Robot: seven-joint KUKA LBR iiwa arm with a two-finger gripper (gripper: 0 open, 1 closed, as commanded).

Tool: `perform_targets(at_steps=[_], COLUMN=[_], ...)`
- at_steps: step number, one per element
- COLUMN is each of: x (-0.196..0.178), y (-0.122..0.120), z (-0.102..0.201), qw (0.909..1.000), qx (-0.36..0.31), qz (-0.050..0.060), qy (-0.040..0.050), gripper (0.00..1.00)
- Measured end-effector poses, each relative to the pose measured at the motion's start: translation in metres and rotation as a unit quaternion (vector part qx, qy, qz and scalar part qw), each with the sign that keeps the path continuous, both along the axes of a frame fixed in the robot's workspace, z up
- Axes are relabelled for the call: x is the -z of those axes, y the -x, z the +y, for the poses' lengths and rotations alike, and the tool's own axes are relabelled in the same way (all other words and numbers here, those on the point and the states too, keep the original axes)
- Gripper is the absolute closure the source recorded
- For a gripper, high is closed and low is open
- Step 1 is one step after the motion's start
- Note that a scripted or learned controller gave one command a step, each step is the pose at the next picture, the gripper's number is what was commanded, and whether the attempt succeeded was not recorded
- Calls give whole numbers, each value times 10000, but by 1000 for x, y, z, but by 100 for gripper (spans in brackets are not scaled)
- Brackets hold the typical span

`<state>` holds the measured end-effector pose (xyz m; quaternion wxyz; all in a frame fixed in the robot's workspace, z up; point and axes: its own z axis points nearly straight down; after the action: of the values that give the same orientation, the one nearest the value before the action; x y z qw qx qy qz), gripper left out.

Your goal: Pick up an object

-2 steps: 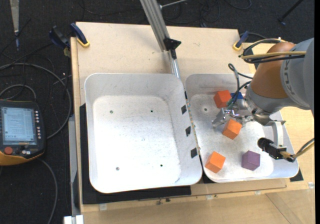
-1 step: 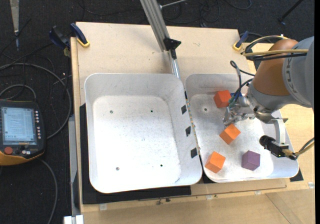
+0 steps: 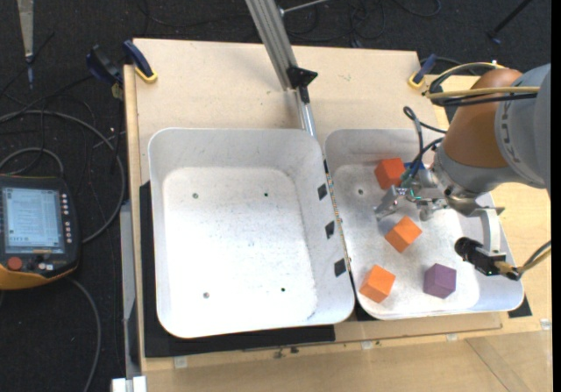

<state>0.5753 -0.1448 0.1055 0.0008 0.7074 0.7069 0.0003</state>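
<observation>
The right bin [image 3: 491, 298] holds three orange cubes and a purple cube. One orange cube [image 3: 389, 173] lies near the bin's back, one [image 3: 403, 234] in the middle and one [image 3: 379, 282] near the front left. The purple cube [image 3: 440, 281] rests at the front. My gripper [image 3: 399, 204] hangs over the right bin between the back orange cube and the middle one, just above the middle cube's upper edge. No cube shows in its grasp.
The left bin [image 3: 162, 206] stands beside the right one, their rims meeting near the middle of the bench. A slanted metal rail [image 3: 267, 22] runs from the back down to the bins' shared edge. The arm covers the right bin's back right part.
</observation>
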Motion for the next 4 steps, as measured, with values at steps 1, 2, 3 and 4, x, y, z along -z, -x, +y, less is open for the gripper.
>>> perform_targets(at_steps=[1,2,3,4], x=[10,-95,-90,-92], y=[29,28,49,65], z=[18,66,121,55], qw=[10000,10000,10000,10000], qx=[-2,-38,-44,19], qz=[7,-38,12,9], qy=[0,-5,-15,-1], gripper=[0,0,0,0])
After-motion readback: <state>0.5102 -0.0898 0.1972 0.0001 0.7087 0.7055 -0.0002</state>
